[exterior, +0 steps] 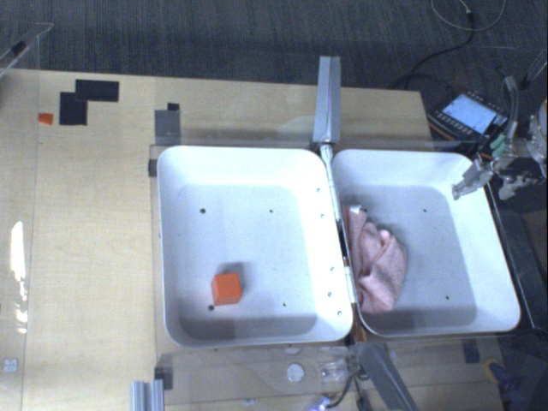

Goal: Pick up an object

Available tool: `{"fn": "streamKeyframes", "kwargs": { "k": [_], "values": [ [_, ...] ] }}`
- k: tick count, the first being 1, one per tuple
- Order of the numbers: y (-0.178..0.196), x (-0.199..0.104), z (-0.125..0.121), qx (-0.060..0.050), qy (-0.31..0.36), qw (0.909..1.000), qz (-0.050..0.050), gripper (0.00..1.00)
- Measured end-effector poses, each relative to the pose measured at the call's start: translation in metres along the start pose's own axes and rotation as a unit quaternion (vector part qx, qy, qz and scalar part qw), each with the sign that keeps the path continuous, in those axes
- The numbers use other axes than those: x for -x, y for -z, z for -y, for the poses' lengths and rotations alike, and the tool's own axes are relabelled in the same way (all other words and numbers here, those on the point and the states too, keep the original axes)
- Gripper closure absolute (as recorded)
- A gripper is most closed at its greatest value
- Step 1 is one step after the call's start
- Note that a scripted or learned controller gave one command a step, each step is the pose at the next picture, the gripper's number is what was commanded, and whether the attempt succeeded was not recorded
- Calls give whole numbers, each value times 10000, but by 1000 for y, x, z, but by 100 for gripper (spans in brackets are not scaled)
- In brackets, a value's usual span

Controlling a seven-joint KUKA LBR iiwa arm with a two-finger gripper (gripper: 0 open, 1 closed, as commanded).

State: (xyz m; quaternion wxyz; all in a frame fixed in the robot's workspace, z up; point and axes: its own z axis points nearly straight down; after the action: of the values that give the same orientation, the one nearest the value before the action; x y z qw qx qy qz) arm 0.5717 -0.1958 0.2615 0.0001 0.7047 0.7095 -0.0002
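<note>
**Observer:** Gripper point(469, 184) sits at the right bin's point(428, 165) upper right corner, over the rim. You asked whether it's spread or pinched: I cannot tell from this angle. Only a pale pointed tip shows clearly, and the rest is tangled with cabling near the bench edge.

**Operator:** Anything between the fingers?

**Observer:** Nothing you could call held. Two candidates for your pick. Orange block point(227, 288) lies flat on the left bin's point(240, 165) floor, toward the near left part, apart from every wall. Pink cloth point(377, 264) is crumpled in the right bin, bunched against the divider between the two bins.

**Operator:** Why does the cloth matter there?

**Observer:** Its place against the wall, I'd judge, leaves you little room for a finger on that side; a descent from the open right side looks easier. The block stands free, so either finger axis should clear it, though it's well apart from the gripper and across the divider.

**Operator:** And the arm?

**Observer:** Little of it shows. You see the wrist end coming in from the right at the bin's far corner, tip aimed down-left toward the bin floor. It looks parked high at the edge, not committed to either object. Pick not yet begun, by my reading.
</note>
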Motion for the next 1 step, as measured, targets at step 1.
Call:
{"fn": "streamKeyframes", "kwargs": {
  "k": [1],
  "values": [
    [-118,7,-49,-10,411,9992,-7,0]
  ]
}}
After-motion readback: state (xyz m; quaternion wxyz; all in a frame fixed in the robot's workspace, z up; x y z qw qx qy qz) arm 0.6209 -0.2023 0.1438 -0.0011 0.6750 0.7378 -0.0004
